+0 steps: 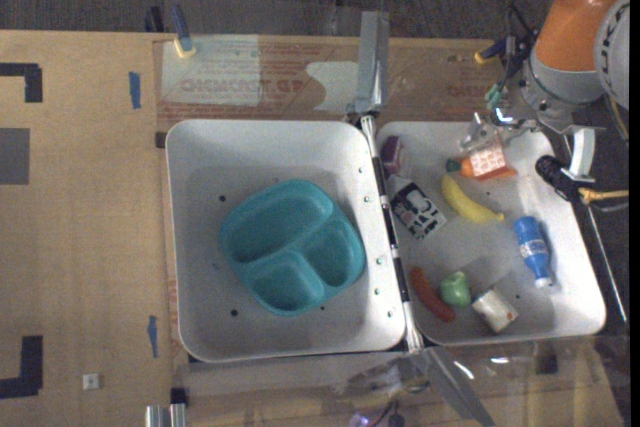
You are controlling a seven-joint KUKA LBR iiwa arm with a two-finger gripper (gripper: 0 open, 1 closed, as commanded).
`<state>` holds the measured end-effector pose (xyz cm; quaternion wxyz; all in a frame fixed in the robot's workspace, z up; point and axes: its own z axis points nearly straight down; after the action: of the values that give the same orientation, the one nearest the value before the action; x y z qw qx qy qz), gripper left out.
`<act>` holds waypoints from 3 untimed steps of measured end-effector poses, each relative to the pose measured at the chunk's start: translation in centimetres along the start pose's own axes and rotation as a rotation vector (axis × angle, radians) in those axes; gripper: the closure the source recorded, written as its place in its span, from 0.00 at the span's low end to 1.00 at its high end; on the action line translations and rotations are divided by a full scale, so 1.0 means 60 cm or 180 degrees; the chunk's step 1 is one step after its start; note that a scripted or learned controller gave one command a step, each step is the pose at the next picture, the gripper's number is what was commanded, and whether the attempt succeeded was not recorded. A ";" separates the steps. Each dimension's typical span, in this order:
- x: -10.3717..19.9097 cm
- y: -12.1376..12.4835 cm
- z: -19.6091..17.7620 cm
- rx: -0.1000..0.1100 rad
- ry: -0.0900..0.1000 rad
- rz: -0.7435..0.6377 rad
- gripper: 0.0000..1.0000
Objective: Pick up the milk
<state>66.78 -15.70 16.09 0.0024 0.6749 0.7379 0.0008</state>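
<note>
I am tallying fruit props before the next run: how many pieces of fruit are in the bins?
2, both in the right bin: a yellow banana near its middle and a green pear toward its near edge. Others may be hidden beneath the gripper.

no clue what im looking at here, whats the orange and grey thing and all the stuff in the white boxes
This is one photo from a camera fixed above a bench, looking down at a slant. The orange and grey thing is a robot arm reaching in from the right. Its pincer hangs over the right bin, just above a small red and white carton, probably the milk it should pick up. That bin also holds a banana, a blue bottle, a green pear and a black-and-white carton. The left bin holds a teal divided tray.
</note>
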 end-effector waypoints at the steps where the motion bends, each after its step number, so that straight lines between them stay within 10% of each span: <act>1: -0.047 -0.003 -0.073 -0.0006 -0.0004 -0.0622 1.00; 2: -0.046 -0.003 -0.073 -0.0005 -0.0004 -0.0623 0.00; 3: -0.018 -0.121 -0.007 0.0011 0.0008 -0.0381 0.00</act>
<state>59.64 -17.40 16.50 0.0003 0.6296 0.7769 0.0001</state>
